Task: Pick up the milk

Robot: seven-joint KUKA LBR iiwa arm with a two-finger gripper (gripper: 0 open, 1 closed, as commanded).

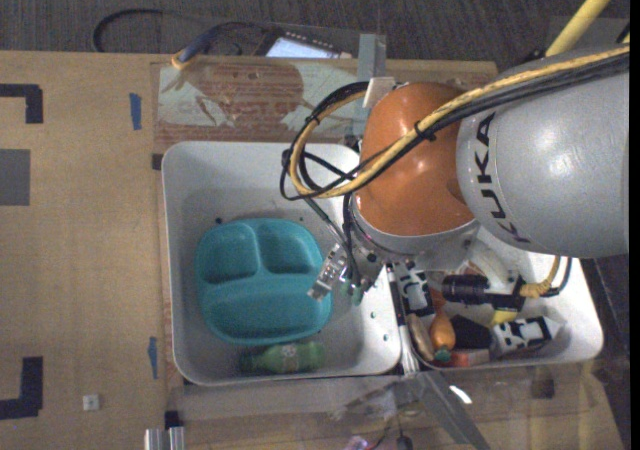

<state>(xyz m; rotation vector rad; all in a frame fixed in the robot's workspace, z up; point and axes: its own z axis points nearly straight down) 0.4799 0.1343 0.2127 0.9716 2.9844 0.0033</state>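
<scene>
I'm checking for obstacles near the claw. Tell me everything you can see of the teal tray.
The tray is teal and plastic-looking, with rounded corners and three moulded compartments, two small above one large, all bare. It lies flat, face up, in the lower half of the left bin. The claw hangs at its right edge, covering a bit of it. A green bottle lies just below; whether they touch is unclear.

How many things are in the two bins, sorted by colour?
Teal: 1, plate
Green: 1, bottle
Black-and-white: 2, cartons
Orange: 1, food piece
Total: 5 that I can make out; the arm hides part of the right bin.
</scene>
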